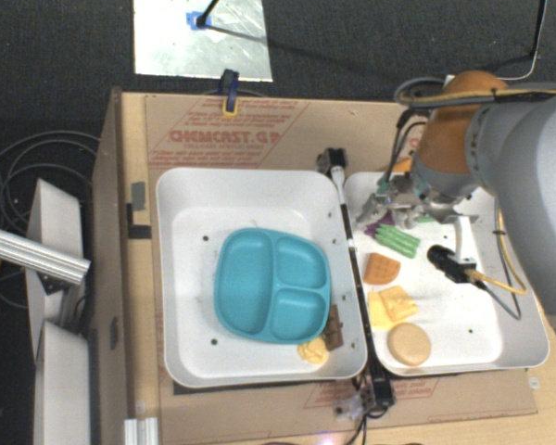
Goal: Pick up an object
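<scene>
Toy food in the right bin — a pick not yet made
Left to right: the left bin point(181, 248) carries a teal divided plate point(272, 286) with a yellow piece point(312, 350) and a brown piece point(334, 327) at its lower edge; the right bin point(519, 341) holds a ribbed green piece point(398, 241), an orange wedge point(382, 269), a yellow slice point(390, 306) and a round tan disc point(410, 345), lying close together; the gripper point(410, 207) hangs at the green piece's upper end, and whether it is spread or pressed together I cannot tell — crowding could make it nudge a neighbour or clip the bin wall
</scene>
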Controlling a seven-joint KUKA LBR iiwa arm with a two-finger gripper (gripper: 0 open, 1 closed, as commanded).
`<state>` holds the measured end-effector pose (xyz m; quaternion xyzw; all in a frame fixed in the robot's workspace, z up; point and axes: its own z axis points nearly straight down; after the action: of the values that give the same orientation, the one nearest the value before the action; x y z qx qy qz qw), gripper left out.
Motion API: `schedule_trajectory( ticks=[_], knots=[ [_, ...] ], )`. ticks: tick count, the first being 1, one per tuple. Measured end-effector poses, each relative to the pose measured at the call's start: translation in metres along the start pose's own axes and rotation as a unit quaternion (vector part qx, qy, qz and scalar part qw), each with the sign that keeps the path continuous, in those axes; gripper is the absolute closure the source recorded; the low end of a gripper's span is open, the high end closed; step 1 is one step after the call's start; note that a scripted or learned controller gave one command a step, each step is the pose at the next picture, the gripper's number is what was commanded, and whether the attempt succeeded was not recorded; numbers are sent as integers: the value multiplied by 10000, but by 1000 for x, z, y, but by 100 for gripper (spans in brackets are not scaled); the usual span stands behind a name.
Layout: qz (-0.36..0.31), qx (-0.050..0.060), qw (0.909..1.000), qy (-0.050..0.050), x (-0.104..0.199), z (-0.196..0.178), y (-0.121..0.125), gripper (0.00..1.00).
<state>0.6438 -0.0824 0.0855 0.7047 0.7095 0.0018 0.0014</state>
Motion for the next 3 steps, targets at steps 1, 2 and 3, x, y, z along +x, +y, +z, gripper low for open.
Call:
schedule_trajectory(
  ticks=[1, 2, 3],
  knots=[
    [0, -12, 10000, 0, -1, -11, 0, 100],
    [-1, -9, 10000, 0, -1, -11, 0, 0],
    [43, 36, 10000, -9, -28, 2, -37, 0]
  ],
)
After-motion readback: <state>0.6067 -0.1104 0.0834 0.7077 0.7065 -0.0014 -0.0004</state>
